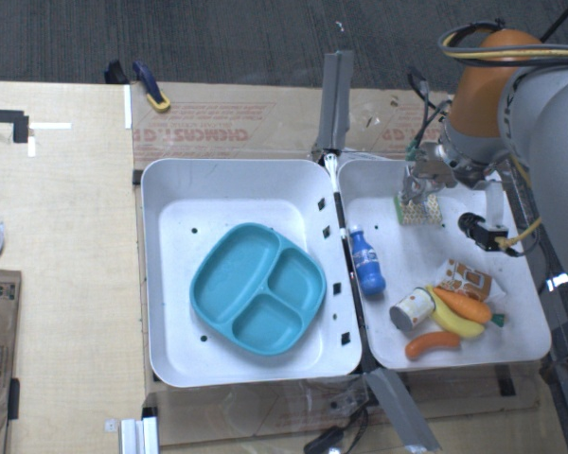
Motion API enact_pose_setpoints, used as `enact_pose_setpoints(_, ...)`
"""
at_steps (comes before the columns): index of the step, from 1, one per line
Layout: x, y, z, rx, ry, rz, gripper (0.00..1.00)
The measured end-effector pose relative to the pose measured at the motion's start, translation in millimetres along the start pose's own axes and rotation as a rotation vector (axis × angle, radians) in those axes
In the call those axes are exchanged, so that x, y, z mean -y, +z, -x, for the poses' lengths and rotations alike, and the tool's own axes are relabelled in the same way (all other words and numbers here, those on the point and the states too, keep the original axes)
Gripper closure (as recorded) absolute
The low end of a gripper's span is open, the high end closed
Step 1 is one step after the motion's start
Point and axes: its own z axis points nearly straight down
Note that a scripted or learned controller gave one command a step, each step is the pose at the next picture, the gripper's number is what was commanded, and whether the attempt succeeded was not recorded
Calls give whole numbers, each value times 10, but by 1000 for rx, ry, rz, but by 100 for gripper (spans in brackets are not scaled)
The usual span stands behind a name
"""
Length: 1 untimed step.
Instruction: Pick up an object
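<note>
A pale wooden worktop (57, 253) seen from above carries two shallow white bins side by side. The left bin (161, 253) holds just one thing, a blue divided plate (257, 288) lying flat near its middle. The right bin (521, 343) holds the small items on offer for picking, so this is where the arm has gone to work.

The grey arm with its orange band (483, 83) comes in from the right and bends down over the far end of the right bin. Its hand (418, 189) points down at a small speckled sponge or scrubbing pad with a green edge (418, 210), which lies flat on the bin floor close to the back wall. The hand sits directly over the pad and seems to touch its top edge, but whether the hand is open, closed or gripping cannot be told from this angle (the wrist and cabling hide the tips). The pad looks to be lying on the floor, not lifted.

The other candidates lie nearer the front of the same bin, well apart from the hand: a blue bottle (365, 261) against the divider between the bins, then a tight cluster of a small can (412, 308), a banana (456, 321), a carrot (466, 305), a sausage (434, 344) and a small printed packet (469, 279).

Judging by the pose, the pad is the likely target.
</note>
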Motion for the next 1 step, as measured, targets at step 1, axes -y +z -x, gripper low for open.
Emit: enact_pose_setpoints(1,0,0,0,0,0,0,0)
